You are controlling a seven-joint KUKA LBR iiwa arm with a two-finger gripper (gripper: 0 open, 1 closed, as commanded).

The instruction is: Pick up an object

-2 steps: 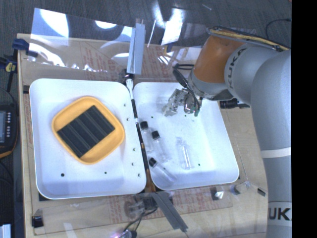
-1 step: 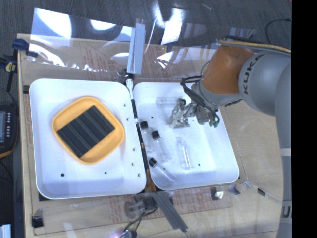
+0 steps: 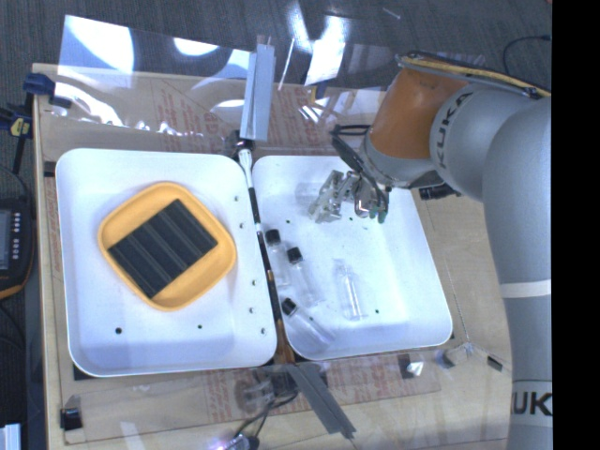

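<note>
In the left bin (image 3: 84,336) lies a yellow pad with a black ribbed top (image 3: 167,244). The right bin (image 3: 422,289) holds three small black pieces (image 3: 273,237), (image 3: 293,254), (image 3: 289,305) near its left wall. A clear plastic tube (image 3: 350,292) lies at its middle, and another clear piece (image 3: 314,327) sits near the front left corner. My gripper (image 3: 330,204) hangs over the upper middle of the right bin, above and to the right of the black pieces. I see no object in it.
A metal bar (image 3: 257,92) stands upright behind the seam between the bins. Shiny plastic sheeting (image 3: 187,101) covers the bench at the back. The grey arm (image 3: 487,157) crosses the right bin's far right corner.
</note>
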